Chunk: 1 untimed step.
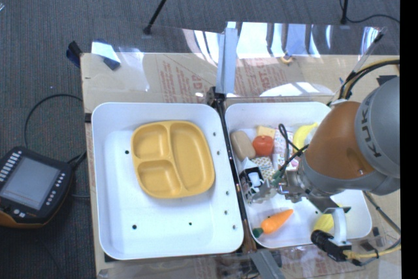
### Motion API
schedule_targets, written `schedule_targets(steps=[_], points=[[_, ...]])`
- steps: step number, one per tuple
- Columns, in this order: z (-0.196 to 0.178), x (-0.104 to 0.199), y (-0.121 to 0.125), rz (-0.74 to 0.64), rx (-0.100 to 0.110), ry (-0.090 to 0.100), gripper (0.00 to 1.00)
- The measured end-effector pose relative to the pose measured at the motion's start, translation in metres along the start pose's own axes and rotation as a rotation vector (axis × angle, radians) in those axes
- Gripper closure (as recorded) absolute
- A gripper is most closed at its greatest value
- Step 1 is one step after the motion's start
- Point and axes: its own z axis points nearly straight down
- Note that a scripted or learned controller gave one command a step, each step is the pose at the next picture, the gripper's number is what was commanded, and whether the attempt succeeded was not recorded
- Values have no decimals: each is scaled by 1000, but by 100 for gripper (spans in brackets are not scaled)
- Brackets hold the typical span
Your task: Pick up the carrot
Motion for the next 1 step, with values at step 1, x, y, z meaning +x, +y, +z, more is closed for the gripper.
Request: schedule_targets(steps=[1], points=[[-1,-4,4,-226,-12,-6,0]])
